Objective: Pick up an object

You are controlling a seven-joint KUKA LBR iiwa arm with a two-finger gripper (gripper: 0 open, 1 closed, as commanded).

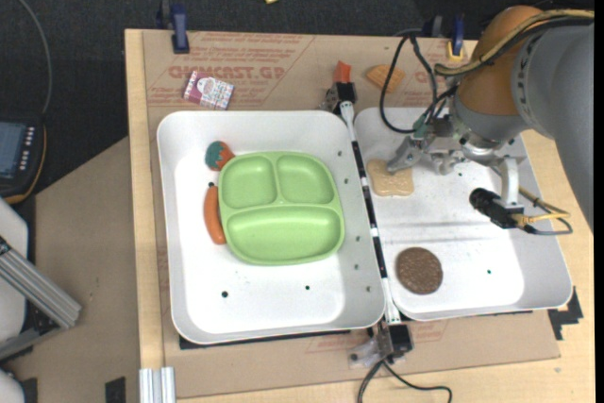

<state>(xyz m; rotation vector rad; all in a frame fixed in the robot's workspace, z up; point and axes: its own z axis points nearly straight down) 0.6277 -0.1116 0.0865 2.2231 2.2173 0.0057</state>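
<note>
The gripper (408,158) is seen low in the right bin (543,283), touching or just above a flat tan cracker-like piece (392,182). Whether it is apart or together cannot be told, and nothing is seen held. The pick is judged not yet done; grasp and lift remain. A round, rough brown disc (418,269) lies nearer the front. In the left bin (189,297) a smooth green divided tray (280,208) is noted.

A: Occlusions?
B: Fingers' gap unreadable under wrist. Plate (281,208) covers part of sausage (214,214) and round toy (219,154), far left of gripper (408,158). Arm (557,61) cropped right.
</note>
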